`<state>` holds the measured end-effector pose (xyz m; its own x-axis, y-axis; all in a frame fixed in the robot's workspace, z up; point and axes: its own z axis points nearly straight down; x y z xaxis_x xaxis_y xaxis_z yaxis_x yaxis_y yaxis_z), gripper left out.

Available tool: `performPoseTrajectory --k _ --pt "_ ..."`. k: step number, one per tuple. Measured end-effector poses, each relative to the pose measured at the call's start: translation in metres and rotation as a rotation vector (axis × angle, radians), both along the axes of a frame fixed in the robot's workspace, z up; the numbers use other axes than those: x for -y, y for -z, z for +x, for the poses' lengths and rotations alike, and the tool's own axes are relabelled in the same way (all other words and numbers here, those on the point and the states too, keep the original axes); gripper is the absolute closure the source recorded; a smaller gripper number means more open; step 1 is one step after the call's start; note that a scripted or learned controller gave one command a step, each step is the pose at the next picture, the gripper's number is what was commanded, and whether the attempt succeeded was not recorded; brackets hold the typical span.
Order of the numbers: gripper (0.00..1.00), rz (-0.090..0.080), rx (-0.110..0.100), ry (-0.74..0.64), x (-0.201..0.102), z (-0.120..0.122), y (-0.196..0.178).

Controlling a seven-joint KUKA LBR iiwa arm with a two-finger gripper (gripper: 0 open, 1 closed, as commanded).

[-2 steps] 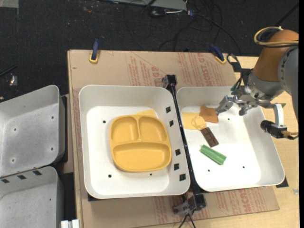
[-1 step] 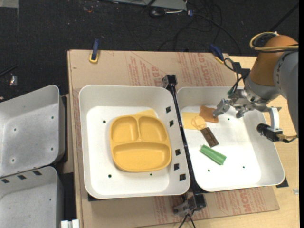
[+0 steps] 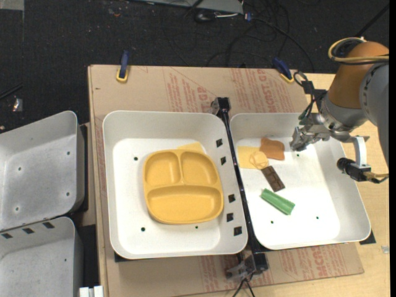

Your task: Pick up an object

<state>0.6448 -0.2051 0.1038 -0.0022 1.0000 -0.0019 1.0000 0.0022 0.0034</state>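
Observation:
In the right bin (image 3: 334,224) lie a tan-orange block (image 3: 272,148), a pale yellow piece (image 3: 252,157), a dark brown bar (image 3: 272,179) and a green block (image 3: 277,202). My gripper (image 3: 301,140) hangs low over the bin's upper right part, just right of the tan-orange block and apart from it. I see nothing between its fingers. The arm with its orange band (image 3: 356,73) comes in from the right.
The left bin (image 3: 124,228) holds a yellow divided tray (image 3: 183,186). A black divider (image 3: 232,166) runs between the bins. White lids (image 3: 37,166) lie off the bench at the left. Blue clamps (image 3: 123,64) sit at the board's far edge.

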Motion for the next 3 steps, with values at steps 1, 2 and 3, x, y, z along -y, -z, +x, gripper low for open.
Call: performPoseTrajectory --k 1,2,3 --pt "1.00 0.000 0.002 -0.001 -0.010 0.000 -0.053" --pt "1.00 -0.001 0.005 -0.001 -0.005 0.010 -0.108" --pt "1.00 0.000 0.003 0.001 -0.002 0.006 -0.153"
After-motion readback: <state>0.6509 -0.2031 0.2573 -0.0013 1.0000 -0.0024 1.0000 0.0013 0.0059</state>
